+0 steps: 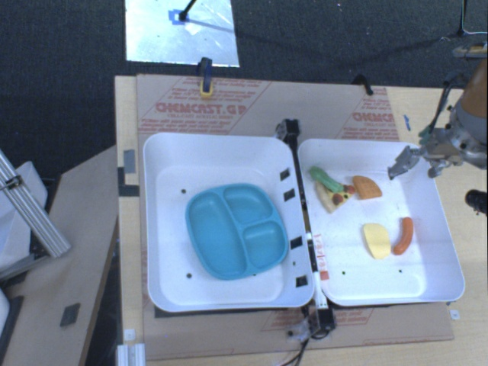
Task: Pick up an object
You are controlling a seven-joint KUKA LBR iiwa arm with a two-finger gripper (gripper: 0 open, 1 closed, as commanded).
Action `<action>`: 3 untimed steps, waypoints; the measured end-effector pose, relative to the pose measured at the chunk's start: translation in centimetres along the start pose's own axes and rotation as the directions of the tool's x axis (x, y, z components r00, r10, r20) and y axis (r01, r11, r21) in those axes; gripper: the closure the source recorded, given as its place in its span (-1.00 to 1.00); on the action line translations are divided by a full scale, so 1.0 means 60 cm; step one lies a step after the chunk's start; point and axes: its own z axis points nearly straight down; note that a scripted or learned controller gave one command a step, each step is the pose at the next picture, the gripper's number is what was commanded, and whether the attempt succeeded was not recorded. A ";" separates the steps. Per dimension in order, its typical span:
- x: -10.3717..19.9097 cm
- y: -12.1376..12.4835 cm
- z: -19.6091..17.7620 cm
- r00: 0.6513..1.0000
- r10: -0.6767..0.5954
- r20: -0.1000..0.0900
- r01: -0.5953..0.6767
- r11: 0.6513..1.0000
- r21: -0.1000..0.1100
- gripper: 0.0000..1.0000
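Note:
The right bin [438, 280] holds several toy foods. A green piece [326, 179] lies over a yellow-brown piece [335, 199] near the bin's left wall. Beside them sits an orange wedge [367, 187]. A pale yellow slab [376, 240] and a red-orange sausage [402, 235] lie side by side lower down. My gripper [418, 166] hangs over the bin's upper right part, to the right of the orange wedge and apart from it. Its two fingers are spread open with nothing between them.
The left bin [164, 280] holds a blue divided plate [236, 229]. A black clamped divider [301, 219] runs between the bins. Cardboard [229, 105] lies under both bins, with a yellow clamp [206, 78] at its back edge.

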 end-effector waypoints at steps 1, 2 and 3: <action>0.001 0.005 -0.012 1.000 -0.003 0.003 0.003 1.000 -0.012 -1.00; 0.007 0.000 0.091 1.000 -0.002 0.001 0.002 1.000 -0.007 -1.00; 0.006 -0.001 0.160 1.000 -0.001 0.002 0.001 1.000 -0.010 -1.00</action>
